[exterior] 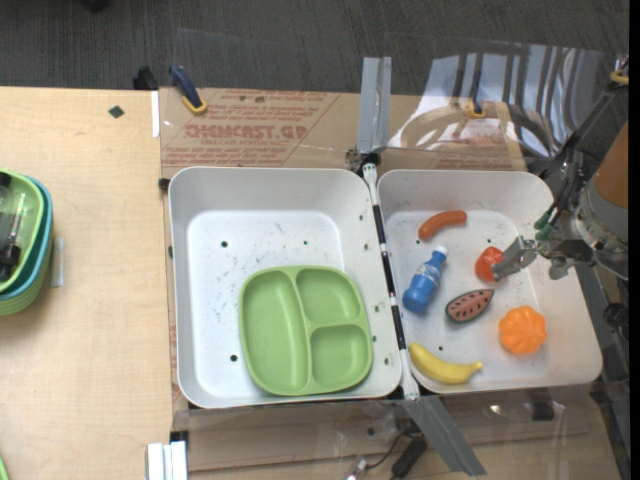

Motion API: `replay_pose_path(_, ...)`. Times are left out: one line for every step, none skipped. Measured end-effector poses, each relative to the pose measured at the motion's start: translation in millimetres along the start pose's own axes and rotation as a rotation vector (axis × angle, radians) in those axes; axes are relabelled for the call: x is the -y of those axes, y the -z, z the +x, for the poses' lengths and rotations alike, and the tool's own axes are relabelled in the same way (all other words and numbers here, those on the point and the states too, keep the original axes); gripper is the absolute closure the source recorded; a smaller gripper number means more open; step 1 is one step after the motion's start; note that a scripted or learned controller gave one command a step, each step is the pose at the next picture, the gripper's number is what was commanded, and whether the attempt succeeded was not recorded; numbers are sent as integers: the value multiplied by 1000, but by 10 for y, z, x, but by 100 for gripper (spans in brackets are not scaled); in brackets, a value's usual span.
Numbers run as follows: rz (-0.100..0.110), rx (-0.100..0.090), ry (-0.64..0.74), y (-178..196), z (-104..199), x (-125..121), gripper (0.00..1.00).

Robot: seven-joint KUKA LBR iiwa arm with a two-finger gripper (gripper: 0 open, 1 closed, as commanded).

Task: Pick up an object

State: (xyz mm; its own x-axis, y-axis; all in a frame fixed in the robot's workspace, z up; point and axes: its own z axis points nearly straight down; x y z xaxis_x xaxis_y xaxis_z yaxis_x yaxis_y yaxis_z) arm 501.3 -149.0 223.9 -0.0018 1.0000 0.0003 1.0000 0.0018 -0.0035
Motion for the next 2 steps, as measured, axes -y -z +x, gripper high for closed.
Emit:
replay_pose_path(2, 0, -1, 78, -3, -4, 100)
replay_pose_path(3, 1, -3, 159, -7, -9, 100)
